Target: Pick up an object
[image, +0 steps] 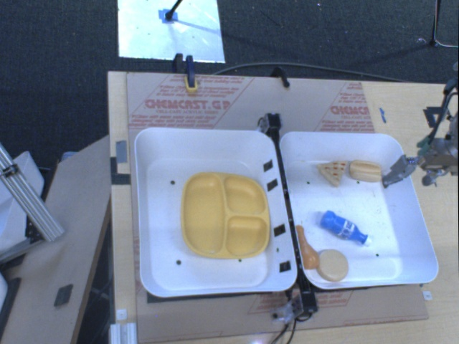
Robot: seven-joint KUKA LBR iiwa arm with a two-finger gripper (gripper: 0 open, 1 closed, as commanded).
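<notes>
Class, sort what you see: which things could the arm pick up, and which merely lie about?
For the job: blue bottle; wooden spoon; tan wedge; tan block; yellow divided plate; gripper.

Lying about: metal sheet; clamp.

A tray (224,215) lies in the left bin (154,185); a bottle (343,228) lies in the right bin (412,224).

Bench (120,192) bears two white bins (154,213)
</notes>
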